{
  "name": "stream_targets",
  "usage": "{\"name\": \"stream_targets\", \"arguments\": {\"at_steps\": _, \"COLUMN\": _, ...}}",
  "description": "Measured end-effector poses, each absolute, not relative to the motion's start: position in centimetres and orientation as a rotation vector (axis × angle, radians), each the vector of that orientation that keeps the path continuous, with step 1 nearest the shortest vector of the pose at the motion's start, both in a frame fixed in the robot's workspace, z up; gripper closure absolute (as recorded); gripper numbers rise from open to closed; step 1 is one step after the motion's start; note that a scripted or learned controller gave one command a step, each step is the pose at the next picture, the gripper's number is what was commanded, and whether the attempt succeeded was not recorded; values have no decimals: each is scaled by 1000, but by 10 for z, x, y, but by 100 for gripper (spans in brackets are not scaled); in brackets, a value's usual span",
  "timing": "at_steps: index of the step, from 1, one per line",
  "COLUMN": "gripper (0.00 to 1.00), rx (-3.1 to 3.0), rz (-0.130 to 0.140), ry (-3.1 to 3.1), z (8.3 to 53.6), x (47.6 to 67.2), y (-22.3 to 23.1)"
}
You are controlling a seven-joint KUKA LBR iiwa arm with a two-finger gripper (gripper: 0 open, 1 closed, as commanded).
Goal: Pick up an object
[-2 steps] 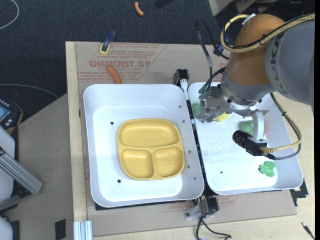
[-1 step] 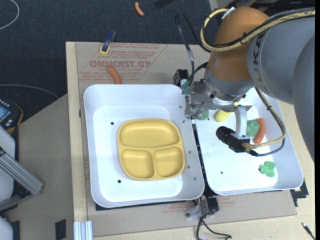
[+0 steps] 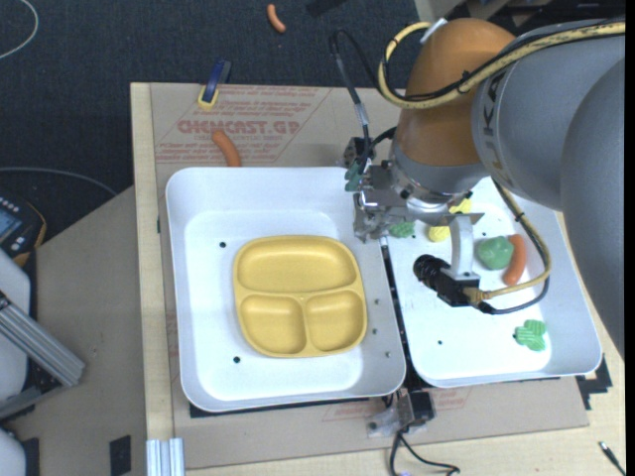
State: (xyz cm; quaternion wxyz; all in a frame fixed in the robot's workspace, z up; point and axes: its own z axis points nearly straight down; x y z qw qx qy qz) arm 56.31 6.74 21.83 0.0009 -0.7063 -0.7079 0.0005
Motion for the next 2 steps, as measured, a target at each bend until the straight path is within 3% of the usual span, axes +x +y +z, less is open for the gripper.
{"name": "stream_targets", "arguments": {"at_steps": 1, "gripper": 100, "rx": -2218, "rz": 2, "ry": -2221, "z": 219, "x": 555, "y": 80}}
{"name": "stream_targets", "arguments": {"at_steps": 2, "gripper": 100, "rx": -2221, "rz": -3, "ry": -2224, "z": 226, "x": 563, "y": 79}}
